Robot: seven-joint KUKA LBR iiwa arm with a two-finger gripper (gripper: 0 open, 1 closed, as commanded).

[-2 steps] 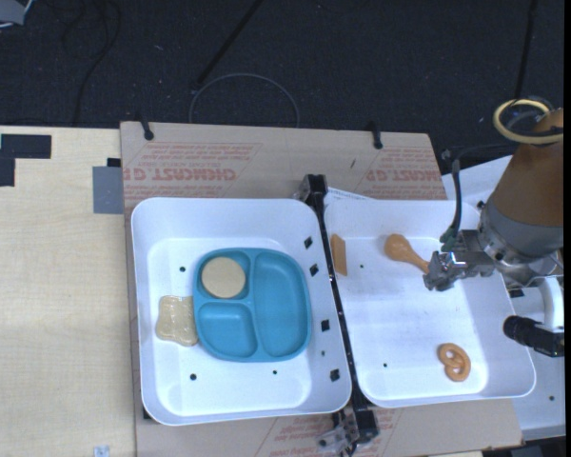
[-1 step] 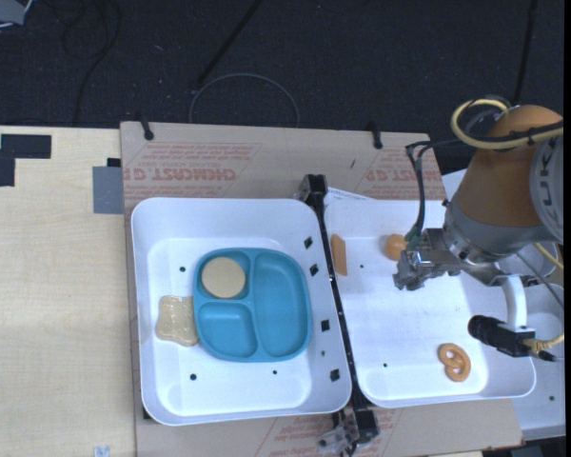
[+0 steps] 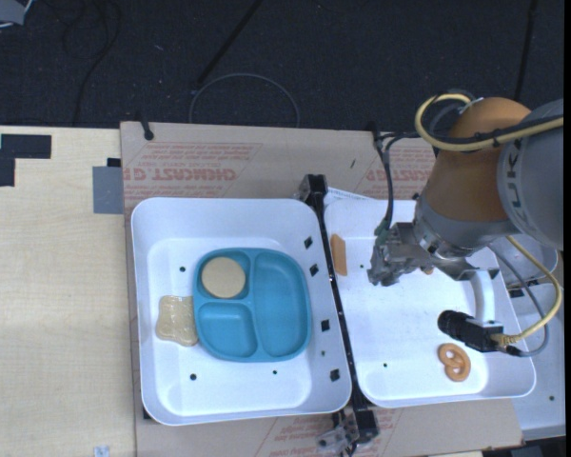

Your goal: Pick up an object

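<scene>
My gripper (image 3: 385, 265) hangs over the upper middle of the right bin (image 3: 400, 369), with nothing visible between its fingers. An orange stick-shaped piece (image 3: 339, 254) lies at that bin's left wall, a short way left of the gripper. A small pretzel (image 3: 454, 361) rests near the right bin's lower right corner. In the left bin (image 3: 162, 388) sits a blue divided plate (image 3: 266, 307) holding a round tan cookie (image 3: 223, 277) in its upper left section. A pale yellow flat piece (image 3: 176, 320) lies against the plate's left edge.
A black divider rail (image 3: 325, 293) runs between the two bins. The bins rest on a cardboard sheet (image 3: 247, 165) on the pale bench. The bare white floor of the right bin spreads below the gripper.
</scene>
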